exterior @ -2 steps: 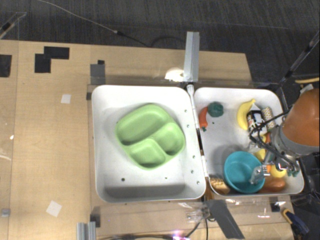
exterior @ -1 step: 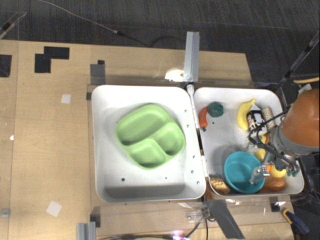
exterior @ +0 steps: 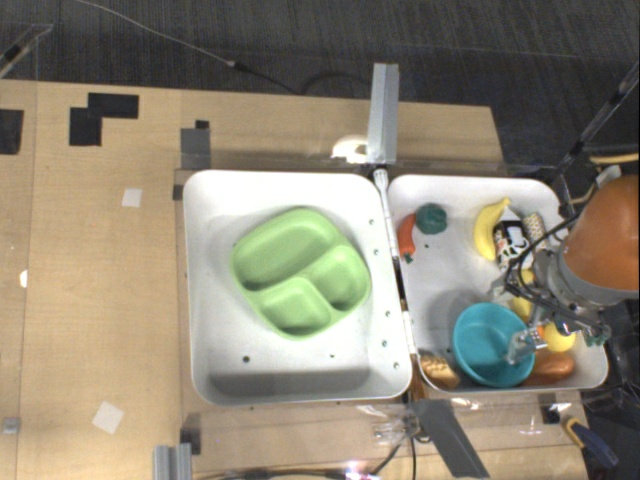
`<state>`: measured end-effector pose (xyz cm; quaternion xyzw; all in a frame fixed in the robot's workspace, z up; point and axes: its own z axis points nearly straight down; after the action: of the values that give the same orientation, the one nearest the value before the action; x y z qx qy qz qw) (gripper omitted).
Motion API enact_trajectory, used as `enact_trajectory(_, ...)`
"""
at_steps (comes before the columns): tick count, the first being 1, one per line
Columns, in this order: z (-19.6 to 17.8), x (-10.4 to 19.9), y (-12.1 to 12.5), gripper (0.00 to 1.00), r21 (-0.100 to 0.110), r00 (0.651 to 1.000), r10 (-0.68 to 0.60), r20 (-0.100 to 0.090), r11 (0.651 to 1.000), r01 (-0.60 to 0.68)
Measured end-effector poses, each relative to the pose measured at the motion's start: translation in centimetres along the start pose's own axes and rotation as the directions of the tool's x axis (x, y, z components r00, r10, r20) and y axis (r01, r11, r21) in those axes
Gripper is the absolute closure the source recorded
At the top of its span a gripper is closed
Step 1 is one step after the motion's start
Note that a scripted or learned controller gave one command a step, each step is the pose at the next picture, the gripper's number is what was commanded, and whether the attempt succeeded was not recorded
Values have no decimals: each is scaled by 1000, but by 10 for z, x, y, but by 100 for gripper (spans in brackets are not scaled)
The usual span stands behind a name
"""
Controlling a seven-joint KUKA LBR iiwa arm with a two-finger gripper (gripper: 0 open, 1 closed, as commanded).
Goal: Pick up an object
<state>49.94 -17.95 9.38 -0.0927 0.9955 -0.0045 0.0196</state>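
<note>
Gripper (exterior: 528, 340) sits low at the right rim of the round teal plastic bowl (exterior: 488, 344); from my seat I cannot tell how it is set, nor whether it grips anything. I see the lime-green three-compartment plastic tray (exterior: 299, 271) alone in the left white bin (exterior: 210, 298), well left of the bowl. Up from the bowl I see a yellow plastic banana (exterior: 487, 228). At the bowl's lower left lies a brown bread-like lump (exterior: 438, 370). A red pepper-shaped toy (exterior: 406, 236) and a small dark-teal round piece (exterior: 431, 219) lie up-left of the bowl.
</note>
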Motion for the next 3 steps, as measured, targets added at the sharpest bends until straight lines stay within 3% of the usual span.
enact_trajectory(1,-1,-19,34,0,4,935,-354,11,935,354)
enact_trajectory(2,6,-94,34,0,-13,958,-287,-16,958,287)
enact_trajectory(3,5,-92,82,0,-11,991,-130,-20,991,130)
